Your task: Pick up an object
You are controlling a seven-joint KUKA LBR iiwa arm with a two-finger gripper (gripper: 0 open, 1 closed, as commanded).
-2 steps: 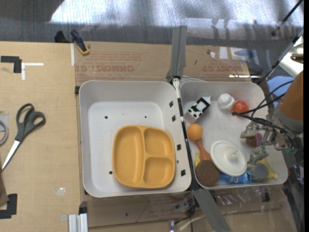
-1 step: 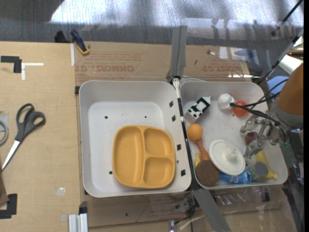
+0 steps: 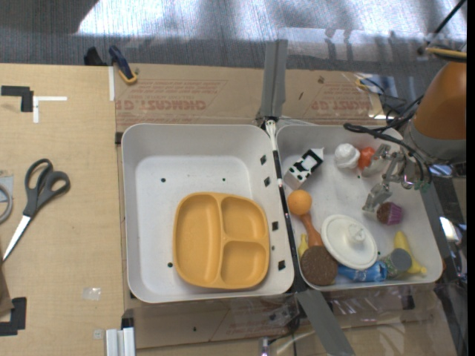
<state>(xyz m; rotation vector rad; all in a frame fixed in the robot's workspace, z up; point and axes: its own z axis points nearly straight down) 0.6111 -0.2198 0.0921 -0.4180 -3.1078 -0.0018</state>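
meanwhile, a small purple object (image 3: 390,213), rounded and dull in finish, is seen lying near the right wall of the right bin (image 3: 430,232), and it is judged the likeliest target of the pick. the gripper (image 3: 377,197) is held just beside it, to its left and slightly above, with its metal fingers (image 3: 373,202) pointed downward; whether they are parted or closed cannot be told at this angle, and nothing is seen held between them. for the step to be done well, the fingers would need to be centred over the purple object and lowered squarely, so that it is not nudged against the bin wall or toward the yellow piece (image 3: 405,245) just below it. a white lid-like disc (image 3: 350,240) is set close by on the left, with a brown round object (image 3: 319,265), an orange ball (image 3: 299,202) and a black-and-white toy (image 3: 304,165) farther off. the left bin (image 3: 148,199) is occupied by a yellow divided plate (image 3: 221,240). scissors (image 3: 35,195) are left on the bench (image 3: 59,273), well apart from both bins.
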